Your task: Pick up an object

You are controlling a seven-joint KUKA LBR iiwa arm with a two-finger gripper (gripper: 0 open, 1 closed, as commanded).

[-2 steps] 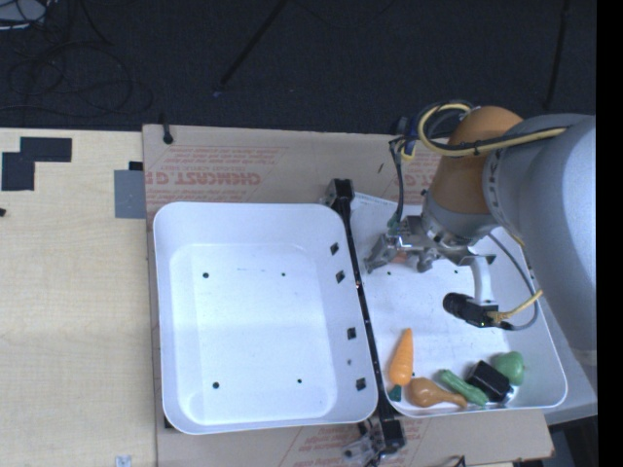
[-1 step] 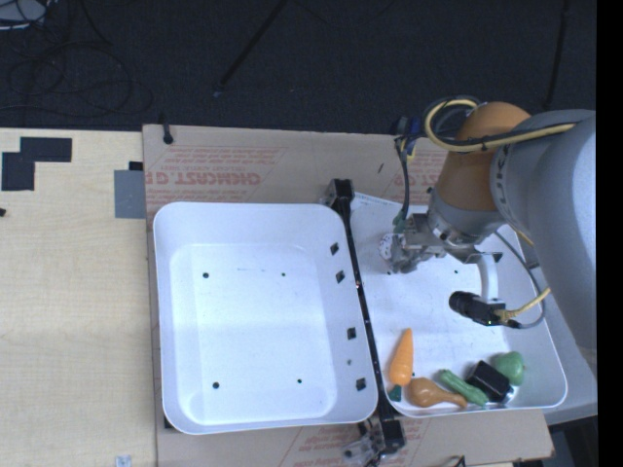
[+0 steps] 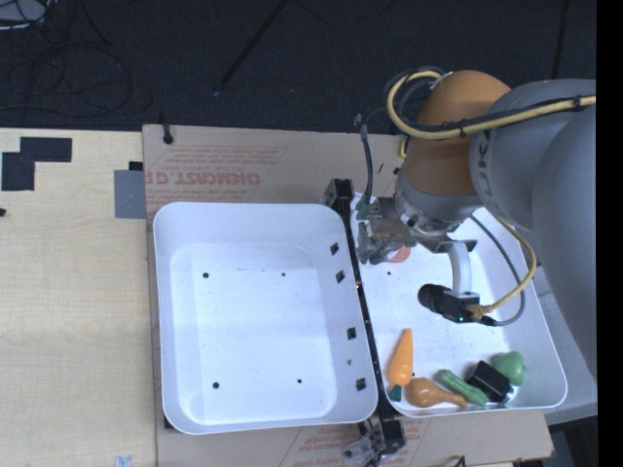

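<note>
Gripper point(image 3: 382, 244) low at the right bin's point(image 3: 545, 373) upper left corner; a reddish object point(image 3: 398, 255) sits right at it, possibly mid-grasp. Can't tell the claw's state. Next: lift and check for a hold.

Orange carrot point(image 3: 400, 356) lies lengthwise (tip up) in right bin point(image 3: 545, 358).

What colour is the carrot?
Orange. The carrot lies near the right bin's front corner in the camera view.
</note>
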